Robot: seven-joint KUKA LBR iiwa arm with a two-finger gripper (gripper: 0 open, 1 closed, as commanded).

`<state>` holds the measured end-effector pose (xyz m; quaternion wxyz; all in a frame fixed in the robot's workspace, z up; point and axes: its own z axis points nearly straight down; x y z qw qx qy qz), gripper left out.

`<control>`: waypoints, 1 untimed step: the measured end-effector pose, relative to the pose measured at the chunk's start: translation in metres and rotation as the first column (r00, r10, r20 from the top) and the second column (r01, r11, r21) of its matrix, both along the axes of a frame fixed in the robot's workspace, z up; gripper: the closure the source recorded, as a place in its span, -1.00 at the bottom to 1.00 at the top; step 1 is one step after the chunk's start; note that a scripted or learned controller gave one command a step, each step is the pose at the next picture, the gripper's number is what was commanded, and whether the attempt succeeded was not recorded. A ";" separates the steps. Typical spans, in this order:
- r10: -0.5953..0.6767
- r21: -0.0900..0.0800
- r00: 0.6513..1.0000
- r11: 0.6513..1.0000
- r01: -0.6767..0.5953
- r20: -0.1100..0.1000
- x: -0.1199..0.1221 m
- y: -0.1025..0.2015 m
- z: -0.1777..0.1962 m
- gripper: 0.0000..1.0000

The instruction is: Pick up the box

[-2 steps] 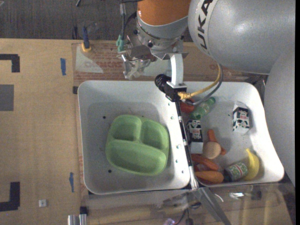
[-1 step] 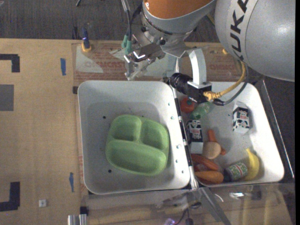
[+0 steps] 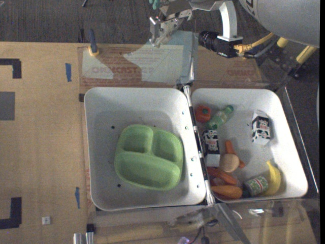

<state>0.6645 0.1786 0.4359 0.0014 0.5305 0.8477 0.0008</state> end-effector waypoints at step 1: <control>0.033 0.000 0.999 0.999 -0.033 -0.003 0.002 0.033 -0.158 1.00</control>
